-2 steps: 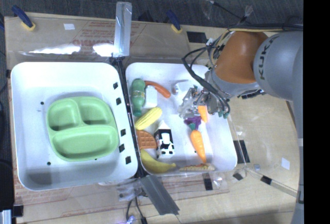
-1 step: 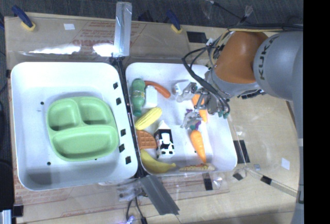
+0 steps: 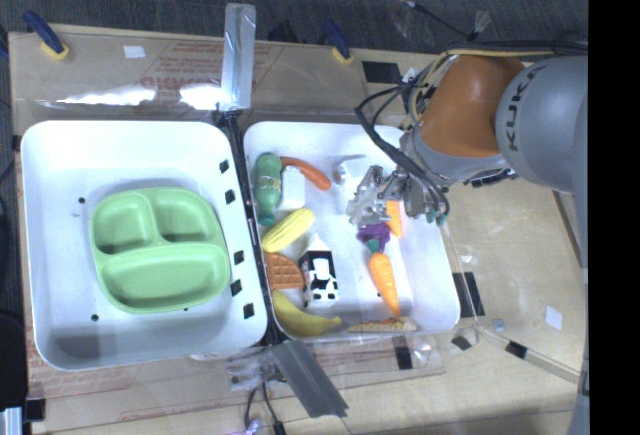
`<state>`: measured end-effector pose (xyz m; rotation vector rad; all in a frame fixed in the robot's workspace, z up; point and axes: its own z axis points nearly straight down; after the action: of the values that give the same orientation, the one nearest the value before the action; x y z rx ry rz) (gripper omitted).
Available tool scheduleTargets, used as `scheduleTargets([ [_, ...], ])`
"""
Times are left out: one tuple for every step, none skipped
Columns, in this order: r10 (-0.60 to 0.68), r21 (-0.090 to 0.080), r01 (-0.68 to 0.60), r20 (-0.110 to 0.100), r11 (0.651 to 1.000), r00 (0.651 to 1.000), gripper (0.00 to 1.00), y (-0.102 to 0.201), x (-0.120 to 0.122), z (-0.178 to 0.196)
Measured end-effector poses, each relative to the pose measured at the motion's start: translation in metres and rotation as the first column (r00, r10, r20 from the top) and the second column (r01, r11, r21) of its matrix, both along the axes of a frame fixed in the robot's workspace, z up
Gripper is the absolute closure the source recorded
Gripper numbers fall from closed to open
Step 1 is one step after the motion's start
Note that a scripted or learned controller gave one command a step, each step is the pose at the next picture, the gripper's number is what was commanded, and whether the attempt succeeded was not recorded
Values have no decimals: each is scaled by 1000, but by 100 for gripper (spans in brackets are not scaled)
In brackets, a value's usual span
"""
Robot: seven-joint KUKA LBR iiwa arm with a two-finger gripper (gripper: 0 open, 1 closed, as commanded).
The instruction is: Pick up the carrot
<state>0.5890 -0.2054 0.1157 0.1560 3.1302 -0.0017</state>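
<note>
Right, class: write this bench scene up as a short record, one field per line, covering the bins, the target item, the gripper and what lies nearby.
left bin: holds a green divided plate
right bin: holds mixed toy food
carrot: lying flat in the right bin, right of centre, leafy end toward the gripper
gripper: low over the right bin, just above the carrot's top end
purple item: between gripper and carrot
other items: corn cob, banana, toy cow
</note>
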Motion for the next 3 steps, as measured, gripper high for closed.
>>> scheduleTargets([
  [1,0,-1,0,1000,1000,0,0,0,0],
  [-88,2,88,-7,996,996,0,2,-11,-23],
  [-303,3,303,-11,953,953,0,-4,-21,-23],
])
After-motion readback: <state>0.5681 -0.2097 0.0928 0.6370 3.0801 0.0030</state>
